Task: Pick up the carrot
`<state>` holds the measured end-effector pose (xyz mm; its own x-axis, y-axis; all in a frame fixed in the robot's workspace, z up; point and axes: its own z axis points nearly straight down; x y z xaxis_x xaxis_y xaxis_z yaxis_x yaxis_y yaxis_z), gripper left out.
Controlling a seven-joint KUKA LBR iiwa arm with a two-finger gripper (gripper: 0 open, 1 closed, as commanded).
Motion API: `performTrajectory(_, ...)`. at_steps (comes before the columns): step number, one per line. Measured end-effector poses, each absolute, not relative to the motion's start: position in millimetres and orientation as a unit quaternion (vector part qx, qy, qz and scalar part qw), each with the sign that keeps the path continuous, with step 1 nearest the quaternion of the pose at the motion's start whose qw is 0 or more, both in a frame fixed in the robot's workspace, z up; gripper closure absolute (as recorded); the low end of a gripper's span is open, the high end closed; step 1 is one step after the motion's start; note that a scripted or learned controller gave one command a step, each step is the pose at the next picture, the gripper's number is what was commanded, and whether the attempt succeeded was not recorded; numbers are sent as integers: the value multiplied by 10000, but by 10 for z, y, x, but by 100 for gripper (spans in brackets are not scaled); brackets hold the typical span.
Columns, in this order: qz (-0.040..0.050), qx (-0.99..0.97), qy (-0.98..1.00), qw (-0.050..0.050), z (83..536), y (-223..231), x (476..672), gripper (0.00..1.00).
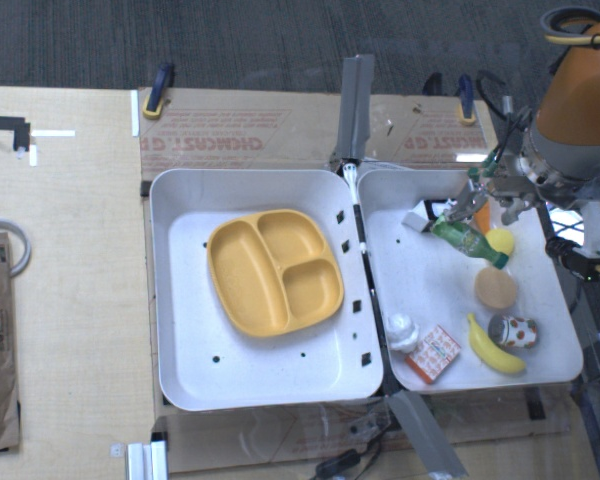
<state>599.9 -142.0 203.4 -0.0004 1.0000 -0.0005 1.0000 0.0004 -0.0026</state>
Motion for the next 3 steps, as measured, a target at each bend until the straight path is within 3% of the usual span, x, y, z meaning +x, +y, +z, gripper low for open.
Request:
performTrajectory(1, 12, -6707, -7418, -4, 1762, -1605, 6538, 0)
performTrajectory(2, -62, -7118, -7023, -96, 1216, -1964, 6642, 0)
performTrajectory(3, 1, -6686, -7436, -11, 1438, -1548, 6593, 0)
